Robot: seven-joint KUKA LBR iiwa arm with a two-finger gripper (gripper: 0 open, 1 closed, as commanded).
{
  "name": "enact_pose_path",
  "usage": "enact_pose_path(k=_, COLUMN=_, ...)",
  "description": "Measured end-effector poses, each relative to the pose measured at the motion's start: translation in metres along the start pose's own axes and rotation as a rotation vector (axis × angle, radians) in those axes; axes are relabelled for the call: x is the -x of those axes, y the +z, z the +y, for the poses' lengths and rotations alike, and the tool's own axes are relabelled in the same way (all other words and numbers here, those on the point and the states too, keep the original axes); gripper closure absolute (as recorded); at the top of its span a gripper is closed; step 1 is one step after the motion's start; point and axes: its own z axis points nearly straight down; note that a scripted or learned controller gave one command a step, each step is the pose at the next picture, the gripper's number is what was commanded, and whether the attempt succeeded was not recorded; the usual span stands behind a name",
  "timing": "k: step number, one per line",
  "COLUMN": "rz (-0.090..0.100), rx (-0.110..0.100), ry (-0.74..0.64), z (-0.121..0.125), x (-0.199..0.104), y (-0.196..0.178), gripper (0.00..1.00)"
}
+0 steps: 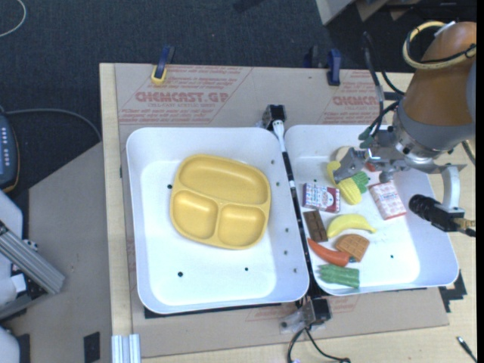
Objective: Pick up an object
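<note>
My gripper [368,168] hangs over the back of the right bin [431,271], open, its fingers spread with nothing between them. Just below and left of it lies a toy corn cob [352,189], yellow with a green end. A small yellow piece [333,171] sits by the left fingertip. A red-and-white packet [387,200] lies under the right fingertip. Further forward are a red-and-white box [320,196], a brown bar [314,224], a banana [350,224], a brown bread slice [352,246], a red carrot [329,253] and a green bean pod [338,276].
The left bin [151,263] holds a yellow divided plate [220,200]. A black divider rail [291,195] runs between the bins. A black cylinder [432,212] on the arm juts over the right bin's right side. Clamps [159,65] hold the bench's back edge.
</note>
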Motion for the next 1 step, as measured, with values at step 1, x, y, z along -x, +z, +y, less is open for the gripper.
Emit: enact_pose_path(k=1, rz=0.0, rx=0.0, ry=0.0, z=0.0031, x=-0.0014, y=0.0438, gripper=0.0)
